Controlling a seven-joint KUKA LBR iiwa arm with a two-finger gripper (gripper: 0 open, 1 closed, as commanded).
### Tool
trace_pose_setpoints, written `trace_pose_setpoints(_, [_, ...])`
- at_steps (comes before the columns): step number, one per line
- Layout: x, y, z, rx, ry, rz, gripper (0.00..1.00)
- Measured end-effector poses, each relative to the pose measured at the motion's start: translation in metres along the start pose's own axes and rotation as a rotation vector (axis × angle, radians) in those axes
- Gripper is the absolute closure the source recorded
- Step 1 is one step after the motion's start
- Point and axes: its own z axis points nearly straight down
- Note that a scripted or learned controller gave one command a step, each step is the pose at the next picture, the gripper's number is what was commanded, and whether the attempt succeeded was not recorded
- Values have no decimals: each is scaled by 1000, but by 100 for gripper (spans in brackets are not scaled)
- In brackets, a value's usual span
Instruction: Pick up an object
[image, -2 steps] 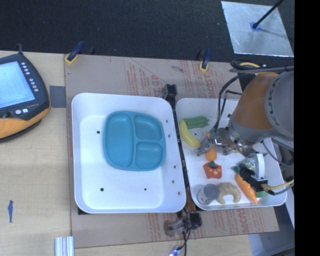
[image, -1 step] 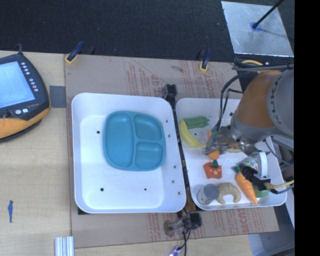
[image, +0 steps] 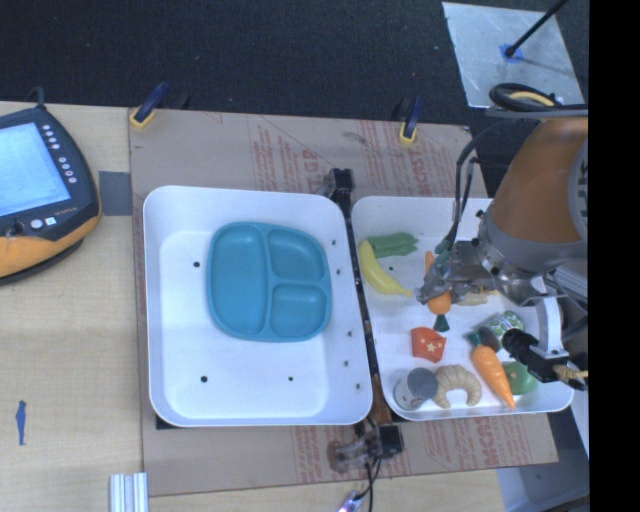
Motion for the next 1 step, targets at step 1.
trace_pose_setpoints(1, [29, -52, -51, 1, 1, -1, 100])
